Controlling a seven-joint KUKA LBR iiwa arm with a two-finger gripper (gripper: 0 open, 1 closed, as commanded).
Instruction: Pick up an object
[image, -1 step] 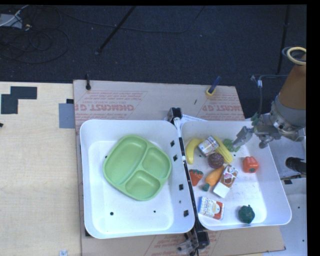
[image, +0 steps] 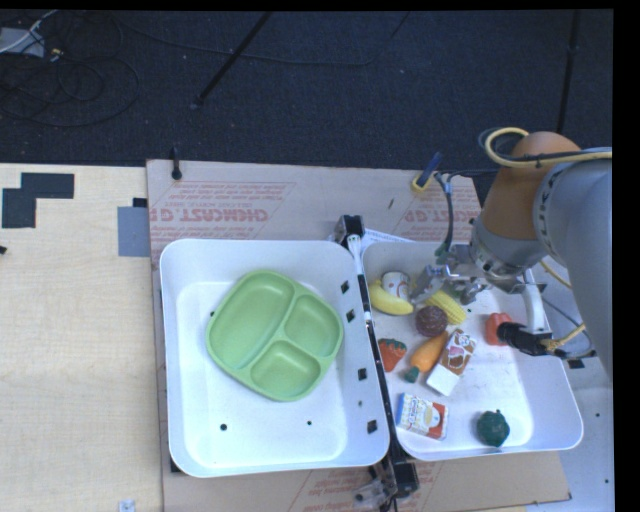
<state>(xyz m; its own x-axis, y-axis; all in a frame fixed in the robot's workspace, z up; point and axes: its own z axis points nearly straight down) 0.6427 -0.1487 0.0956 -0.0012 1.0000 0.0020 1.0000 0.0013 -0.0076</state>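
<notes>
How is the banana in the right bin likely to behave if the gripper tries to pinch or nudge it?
The banana looks like smooth toy plastic, so it is probably light, stiff and a bit slippery between fingers. Its curved shape may let it rock or spin when nudged. It lies close to the corn and the bin divider, so a push would likely jostle its neighbours.

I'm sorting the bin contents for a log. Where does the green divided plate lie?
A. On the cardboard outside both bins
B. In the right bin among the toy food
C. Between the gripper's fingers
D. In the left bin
D: the green divided plate lies flat on the floor of the left bin, apart from the toy food in the right bin.
</notes>
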